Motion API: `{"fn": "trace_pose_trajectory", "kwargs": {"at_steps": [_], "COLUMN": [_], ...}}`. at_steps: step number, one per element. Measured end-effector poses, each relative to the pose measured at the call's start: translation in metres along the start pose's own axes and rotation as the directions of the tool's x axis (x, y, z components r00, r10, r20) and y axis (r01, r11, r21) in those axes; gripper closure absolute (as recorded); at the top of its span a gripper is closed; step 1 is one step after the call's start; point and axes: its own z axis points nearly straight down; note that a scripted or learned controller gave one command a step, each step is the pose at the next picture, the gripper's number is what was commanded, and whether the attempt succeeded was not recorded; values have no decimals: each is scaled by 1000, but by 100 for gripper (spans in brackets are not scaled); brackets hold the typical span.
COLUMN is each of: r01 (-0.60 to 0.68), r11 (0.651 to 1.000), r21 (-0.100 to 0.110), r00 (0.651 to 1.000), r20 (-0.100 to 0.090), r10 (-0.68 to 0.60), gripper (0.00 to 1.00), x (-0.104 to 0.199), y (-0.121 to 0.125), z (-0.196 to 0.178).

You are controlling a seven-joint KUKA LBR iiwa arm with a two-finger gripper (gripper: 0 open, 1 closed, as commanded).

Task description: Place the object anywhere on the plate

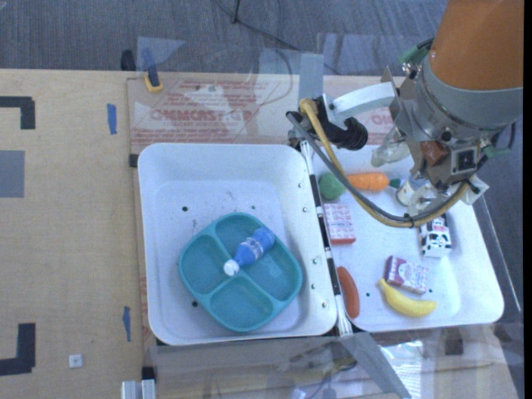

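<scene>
Bottle [248,253] lies on the plate [205,283]
Gripper [438,191] hangs over the right bin [482,306]; its opening can't be told

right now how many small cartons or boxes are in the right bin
3: red-white box by the left wall, cow-print carton mid-bin, pink carton above the banana. The arm may hide more.

One fixed camera looks down aslant, seemingly fairly near, on both bins [166,169].

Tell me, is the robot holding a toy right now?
I can't tell. The gripper hangs over the right bin, and its tip is hidden by the arm. The little bottle already lies on the teal plate.
</scene>
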Motion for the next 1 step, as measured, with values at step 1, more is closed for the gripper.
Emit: {"fn": "trace_pose_trajectory", "kwargs": {"at_steps": [1], "r01": [2], "r11": [1000], "r21": [0], "r00": [1000], "r20": [1], "r10": [-2], "gripper": [0], "x": [0], "y": [-1], "z": [0]}}
